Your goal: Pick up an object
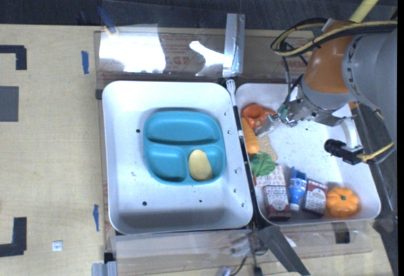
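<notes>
Gripper (278,120) sits low in the right bin (372,196), near its back-left corner, arm (363,72) reaching in from the right. Can't tell from this angle what the gripper is doing: the tip is small, metallic and merges with the clutter under it. Nothing visibly held.

Key relation: the closest candidate is the orange item (254,112), touching or just left of the tip, hard against the bin's left wall. Whether there's contact, I can't tell. Just below it a yellow-orange piece (250,141) runs along the left wall, long axis roughly front-to-back, with a green item (263,164) at its front end. My read: any grasp here is cramped by the wall, so a pinch across the short axis would need 1 side of the tool squeezed between item and wall.

Other options lie along the front edge: 3 packets (297,192) side by side, and a small pumpkin (342,201) at the front-right corner, well apart from the gripper.

Left bin (120,205): blue tray (183,145) in the middle, yellow egg-like item (200,165) in its front-right compartment, far from the tip.

Hard to make out: what the orange item actually is, the black part (341,150) hanging off the arm over the bin, and the bin's back-right area hidden under the arm.
</notes>
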`<move>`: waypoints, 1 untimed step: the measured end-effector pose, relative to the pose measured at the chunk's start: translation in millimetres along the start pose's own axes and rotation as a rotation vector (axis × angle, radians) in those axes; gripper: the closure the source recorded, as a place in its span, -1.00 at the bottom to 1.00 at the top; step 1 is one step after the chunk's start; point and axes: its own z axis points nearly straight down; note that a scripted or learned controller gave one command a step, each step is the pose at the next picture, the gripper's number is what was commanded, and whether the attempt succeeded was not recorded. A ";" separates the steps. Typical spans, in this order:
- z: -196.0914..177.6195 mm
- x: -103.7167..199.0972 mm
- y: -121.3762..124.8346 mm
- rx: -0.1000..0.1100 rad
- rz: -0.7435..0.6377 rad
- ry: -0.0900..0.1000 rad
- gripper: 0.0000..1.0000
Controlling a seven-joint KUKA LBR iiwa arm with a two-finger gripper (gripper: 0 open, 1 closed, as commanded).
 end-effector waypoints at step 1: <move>7.2 -19.3 40.0 0.029 0.129 0.006 -1.00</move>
